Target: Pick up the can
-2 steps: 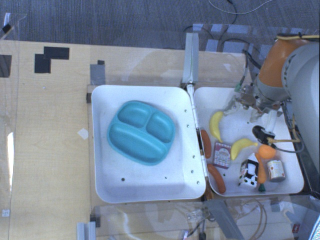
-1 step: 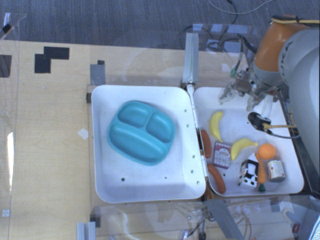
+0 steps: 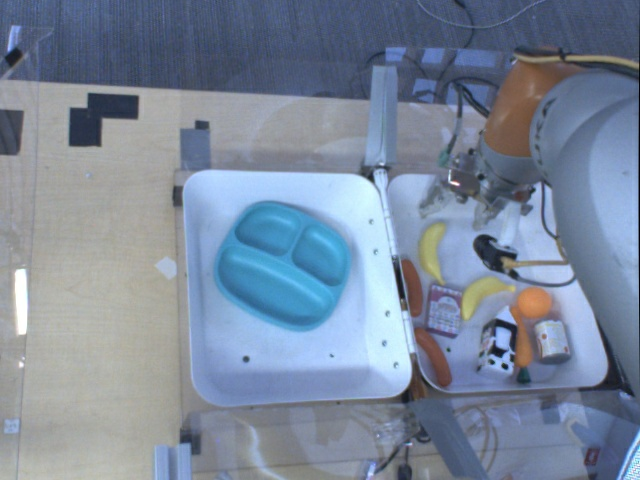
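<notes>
The can (image 3: 551, 340) is small, with a pale label and a reddish band. It lies near the front right corner of the right bin (image 3: 402, 200). My gripper (image 3: 464, 206) hovers over the far end of that bin, well behind the can and to its left. Its fingers (image 3: 433, 201) are spread open with nothing between them. An orange ball (image 3: 536, 302) and a carrot (image 3: 522, 336) lie right against the can's left and far sides.
The right bin also holds two bananas (image 3: 431, 250) (image 3: 484, 293), two sausages (image 3: 411, 286) (image 3: 433, 357), a small printed box (image 3: 444, 309) and a black-and-white cow toy (image 3: 496, 347). The left bin (image 3: 205, 368) holds a teal divided plate (image 3: 284, 264).
</notes>
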